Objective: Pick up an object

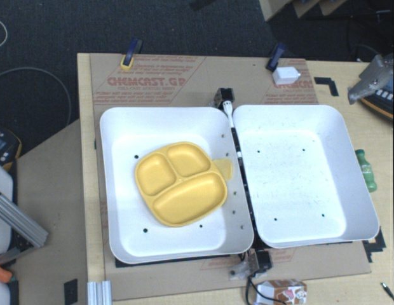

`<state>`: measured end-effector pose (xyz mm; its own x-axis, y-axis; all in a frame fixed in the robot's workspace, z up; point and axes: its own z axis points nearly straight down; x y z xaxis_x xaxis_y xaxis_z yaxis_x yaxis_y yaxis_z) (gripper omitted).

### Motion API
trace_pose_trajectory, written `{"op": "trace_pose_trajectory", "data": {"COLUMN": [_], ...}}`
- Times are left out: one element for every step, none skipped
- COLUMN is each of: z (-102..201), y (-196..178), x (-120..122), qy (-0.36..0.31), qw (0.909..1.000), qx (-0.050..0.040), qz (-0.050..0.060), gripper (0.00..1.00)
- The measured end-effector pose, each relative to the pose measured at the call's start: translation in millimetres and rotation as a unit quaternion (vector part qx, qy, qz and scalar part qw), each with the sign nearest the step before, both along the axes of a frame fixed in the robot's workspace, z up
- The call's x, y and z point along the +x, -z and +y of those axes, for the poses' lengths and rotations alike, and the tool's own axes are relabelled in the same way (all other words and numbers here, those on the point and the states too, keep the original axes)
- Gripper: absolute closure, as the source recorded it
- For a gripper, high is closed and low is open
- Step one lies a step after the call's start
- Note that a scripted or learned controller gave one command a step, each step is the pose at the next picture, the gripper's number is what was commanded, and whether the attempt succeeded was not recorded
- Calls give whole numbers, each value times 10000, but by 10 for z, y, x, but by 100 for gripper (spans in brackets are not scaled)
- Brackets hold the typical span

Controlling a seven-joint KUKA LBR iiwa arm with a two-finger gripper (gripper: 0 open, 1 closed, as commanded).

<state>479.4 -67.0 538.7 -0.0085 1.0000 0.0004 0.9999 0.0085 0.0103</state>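
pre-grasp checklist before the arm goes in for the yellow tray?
1. Target present: yellow divided tray in left bin: ok.
2. Tray sits flat, upright, nothing on top: ok.
3. Room at the tray's rim: something small and yellow touches its right edge: cannot tell.
4. Gripper at the view's right edge, outside both bins: ok.
5. Finger state: cannot tell.
6. Approach path over right bin: ok.

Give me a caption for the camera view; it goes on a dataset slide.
Yellow three-compartment plastic tray lying in the left shallow white bin, beside the right shallow white bin, with the grey gripper at the far right edge.
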Motion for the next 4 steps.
{"op": "trace_pose_trajectory", "data": {"z": [-40, 87, 79, 289], "y": [-81, 1086, 915, 1975], "x": [11, -8, 10, -12], "qy": [33, 43, 39, 41], "qw": [10000, 9999, 10000, 9999], "qx": [-14, 3, -9, 4], "qz": [7, 113, 22, 111], "gripper": [100, 100, 100, 100]}}
